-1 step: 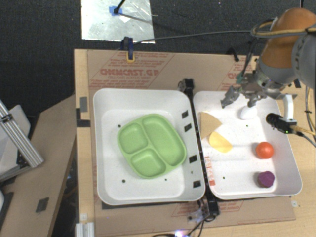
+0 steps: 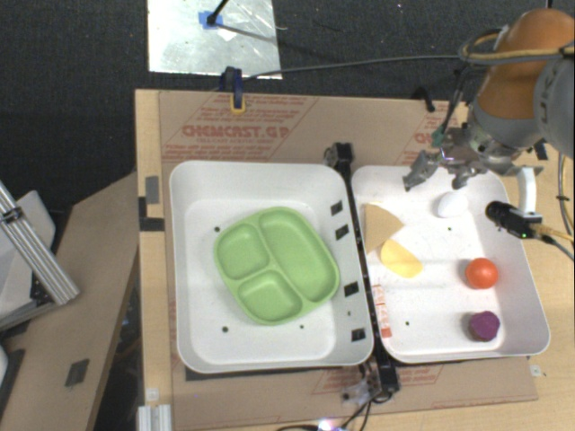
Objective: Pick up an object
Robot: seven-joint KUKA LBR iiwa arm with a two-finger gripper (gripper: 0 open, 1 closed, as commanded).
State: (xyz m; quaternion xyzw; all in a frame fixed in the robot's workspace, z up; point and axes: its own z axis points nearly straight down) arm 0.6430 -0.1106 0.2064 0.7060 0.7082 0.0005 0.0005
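**Gripper over right bin, holding nothing**

Gripper (image 2: 437,171) hangs over the far edge of the right bin (image 2: 530,326), fingers (image 2: 412,179) spread apart, nothing between them. White object (image 2: 448,205) lies in the right bin just below the gripper. Nearer in the right bin: tan wedge (image 2: 379,223), yellow piece (image 2: 401,259), orange ball (image 2: 482,273), purple object (image 2: 484,326). Left of the right bin, the left bin (image 2: 193,196) holds a green divided plate (image 2: 275,264). Both sit on the desk (image 2: 269,119).

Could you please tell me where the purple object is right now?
The purple object lies in the right bin, at its near right corner, just below the orange ball.
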